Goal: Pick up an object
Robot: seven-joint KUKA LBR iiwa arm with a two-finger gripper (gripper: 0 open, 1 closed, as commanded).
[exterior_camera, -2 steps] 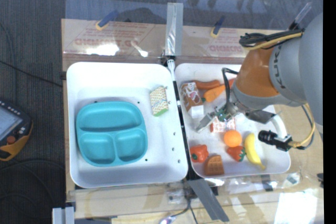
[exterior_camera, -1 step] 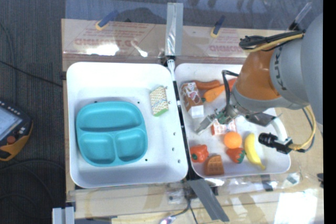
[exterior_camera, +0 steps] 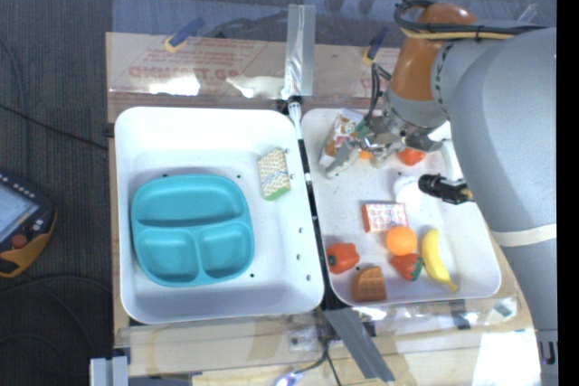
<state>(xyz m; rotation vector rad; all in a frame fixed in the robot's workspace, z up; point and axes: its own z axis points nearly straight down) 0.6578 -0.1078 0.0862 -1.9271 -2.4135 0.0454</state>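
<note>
The tool (exterior_camera: 369,143) was found low over the far end of the right bin (exterior_camera: 479,285), close to the divider between the two bins. Whether it was wide or narrow could not be told from the slanted view. A small carton with printed sides (exterior_camera: 342,136) lay just beside it, towards the divider; contact between the two could not be confirmed. A small red item (exterior_camera: 411,156) sat just on the tool's other side.

Further contents of the right bin: a white-and-black object (exterior_camera: 432,187) near the right wall, a red-printed packet (exterior_camera: 384,216) at mid-bin, and at the near end an orange (exterior_camera: 401,240), a banana (exterior_camera: 437,258), a strawberry-like piece (exterior_camera: 406,267), a red pepper (exterior_camera: 341,258) and a brown wedge (exterior_camera: 369,284).

The left bin (exterior_camera: 154,127) held a teal three-compartment tray (exterior_camera: 191,228) and, near the divider, a yellow-green sponge (exterior_camera: 273,174).
</note>
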